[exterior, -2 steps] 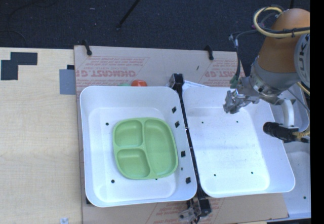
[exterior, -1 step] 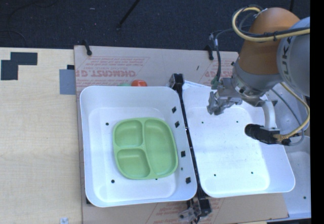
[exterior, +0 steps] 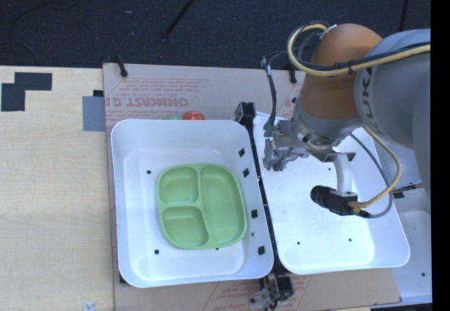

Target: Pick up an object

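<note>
Gripper [exterior: 279, 155], grip unclear, hangs over right bin [exterior: 351, 246]; green plate [exterior: 202, 205] fills left bin [exterior: 133, 162].

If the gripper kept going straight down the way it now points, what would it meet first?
Most likely the bare white floor of the right bin, near its left wall. The gripper hangs there, apart from the green divided plate in the left bin. Depth is hard to judge.

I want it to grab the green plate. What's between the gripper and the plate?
In the camera view, the bins' adjoining walls lie between the gripper and green plate.
</note>
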Controlling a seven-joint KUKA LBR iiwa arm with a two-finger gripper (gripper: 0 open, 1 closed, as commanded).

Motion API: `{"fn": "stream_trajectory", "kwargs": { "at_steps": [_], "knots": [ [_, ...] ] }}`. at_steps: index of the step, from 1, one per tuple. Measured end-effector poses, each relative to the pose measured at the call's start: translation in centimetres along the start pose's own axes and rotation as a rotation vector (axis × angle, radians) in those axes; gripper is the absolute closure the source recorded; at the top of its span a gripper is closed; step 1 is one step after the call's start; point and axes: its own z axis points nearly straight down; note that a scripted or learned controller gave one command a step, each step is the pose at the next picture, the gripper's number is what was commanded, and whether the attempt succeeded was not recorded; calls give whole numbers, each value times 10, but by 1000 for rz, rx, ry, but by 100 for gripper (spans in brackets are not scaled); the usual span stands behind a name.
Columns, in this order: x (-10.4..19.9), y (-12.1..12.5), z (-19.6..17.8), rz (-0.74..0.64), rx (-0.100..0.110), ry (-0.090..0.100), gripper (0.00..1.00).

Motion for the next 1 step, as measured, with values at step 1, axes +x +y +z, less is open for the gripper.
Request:
{"fn": "stream_trajectory", "kwargs": {
  "at_steps": [1],
  "knots": [
    [47, -15, -8, 0, -1, 0, 100]
  ]
}}
